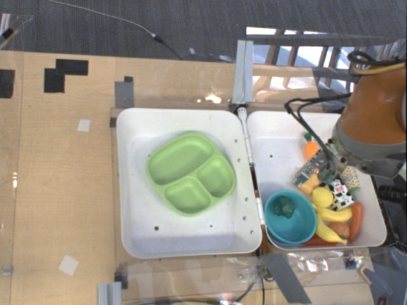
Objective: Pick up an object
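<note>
Down in the right bin (280, 132), near its front right corner, I see the pile of toy food the task draws from: a yellow lemon (322, 197), a banana (331, 232) lying along the front edge, a red sausage-like piece (356, 219) just right of it, and a small black-and-white block (342, 197) between them. From my seat the gripper (325, 169) sits directly above this cluster, its tip close over the lemon and an orange-yellow chunk (309, 184) beside it. I cannot tell how the fingers stand; cables and the wrist body cover them, and nothing I can see is clearly caught between them. A small orange piece (310, 149) lies a little behind the gripper, apart from the pile. Just left of the lemon stands a teal bowl (290, 218), touching the banana's end at the front wall and holding something dark green inside. Further left, across the divider, the left bin (133, 170) carries a green divided plate (191, 172) with three compartments, lying flat near the middle. Over the right side the arm (375, 116), its orange band plain, reaches into the right bin
</note>
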Action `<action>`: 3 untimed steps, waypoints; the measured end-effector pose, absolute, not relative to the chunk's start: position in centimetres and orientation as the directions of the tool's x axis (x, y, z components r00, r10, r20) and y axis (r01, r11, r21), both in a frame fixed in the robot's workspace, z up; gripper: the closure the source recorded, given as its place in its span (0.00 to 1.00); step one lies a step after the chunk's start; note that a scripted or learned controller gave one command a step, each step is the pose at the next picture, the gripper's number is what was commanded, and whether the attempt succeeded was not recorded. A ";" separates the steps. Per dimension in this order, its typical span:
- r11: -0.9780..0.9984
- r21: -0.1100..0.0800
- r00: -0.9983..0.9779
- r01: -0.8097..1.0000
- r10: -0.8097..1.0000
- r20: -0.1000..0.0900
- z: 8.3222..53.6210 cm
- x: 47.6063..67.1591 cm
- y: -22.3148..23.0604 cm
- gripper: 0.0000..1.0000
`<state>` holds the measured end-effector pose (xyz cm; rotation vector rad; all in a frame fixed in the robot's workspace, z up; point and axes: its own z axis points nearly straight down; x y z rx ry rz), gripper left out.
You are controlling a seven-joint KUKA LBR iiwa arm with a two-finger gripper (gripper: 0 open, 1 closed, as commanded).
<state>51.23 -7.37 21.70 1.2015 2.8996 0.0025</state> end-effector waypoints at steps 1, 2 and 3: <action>0.683 0.012 -0.683 0.730 0.730 -0.007 27.7 57.8 -0.8 1.00; 0.903 -0.001 -0.903 0.430 0.430 0.000 14.8 56.0 -8.9 1.00; 0.978 0.000 -0.978 0.209 0.209 -0.018 26.6 53.0 -12.0 1.00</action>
